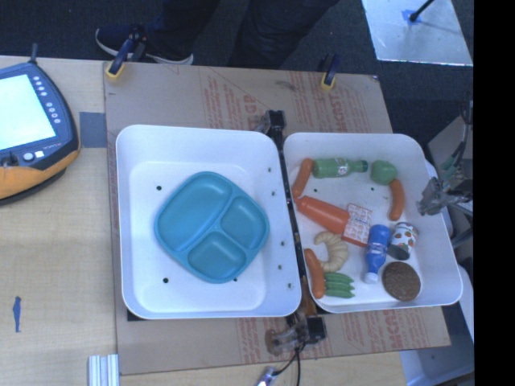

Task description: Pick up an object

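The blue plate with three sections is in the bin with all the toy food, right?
Not quite. The camera view shows the blue plate alone in the left bin. The toy food, like the blue bottle and the croissant, lies in the right bin beside it.

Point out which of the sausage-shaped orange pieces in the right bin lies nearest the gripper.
The short sausage by the right wall, just left of the gripper. The other two lie along the left wall.

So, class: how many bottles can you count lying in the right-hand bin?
3. A green bottle lies along the far side, an orange bottle lies near the middle, and a blue bottle lies toward the near side. Others could be hidden.
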Tool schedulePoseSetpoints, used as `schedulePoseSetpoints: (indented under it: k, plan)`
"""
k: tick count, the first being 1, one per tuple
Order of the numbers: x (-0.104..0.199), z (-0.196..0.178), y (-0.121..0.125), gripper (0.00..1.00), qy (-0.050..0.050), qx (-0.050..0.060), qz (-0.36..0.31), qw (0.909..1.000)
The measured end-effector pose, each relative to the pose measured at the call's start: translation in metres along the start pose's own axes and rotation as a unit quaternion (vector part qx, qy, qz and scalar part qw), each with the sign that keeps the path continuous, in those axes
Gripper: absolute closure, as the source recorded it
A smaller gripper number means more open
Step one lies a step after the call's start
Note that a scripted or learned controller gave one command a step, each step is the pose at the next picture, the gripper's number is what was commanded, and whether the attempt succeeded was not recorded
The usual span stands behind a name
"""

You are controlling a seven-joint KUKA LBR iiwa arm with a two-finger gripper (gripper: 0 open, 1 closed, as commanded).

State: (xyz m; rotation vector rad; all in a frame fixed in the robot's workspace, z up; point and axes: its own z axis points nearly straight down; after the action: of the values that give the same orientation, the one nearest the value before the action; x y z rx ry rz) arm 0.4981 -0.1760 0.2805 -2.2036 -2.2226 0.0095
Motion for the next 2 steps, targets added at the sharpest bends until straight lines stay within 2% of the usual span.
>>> schedulePoseSetpoints:
  k: [1, 2]
  plan:
    - [0.005, 0.099, 0.144, 0.00, -0.002, -0.003, 0.002, 1.0000]
    - [0.019, 0.173, 0.158, 0.00, -0.003, -0.004, 0.002, 1.0000]
